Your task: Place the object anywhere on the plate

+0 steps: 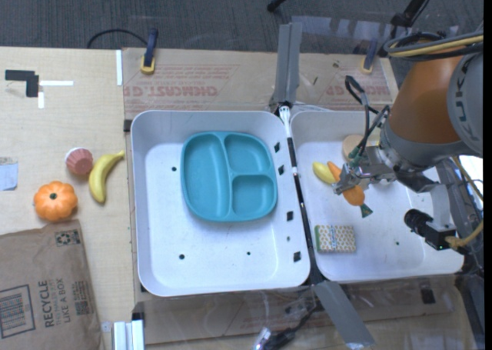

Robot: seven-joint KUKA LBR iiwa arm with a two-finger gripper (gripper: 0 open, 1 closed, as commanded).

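Sponge (336,238) lies in right bin (384,264); gripper (350,181) over carrot (354,195).

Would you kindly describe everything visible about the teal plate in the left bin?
The teal plate is a rounded-square tray of matte, plastic-looking material, split by raised ridges into three compartments: one tall section on its left and two smaller ones on its right, upper and lower. It lies flat, right side up and turned slightly askew, on the floor of the left bin, toward the bin's far half. All three compartments hold nothing, and nothing but the bin floor touches it.
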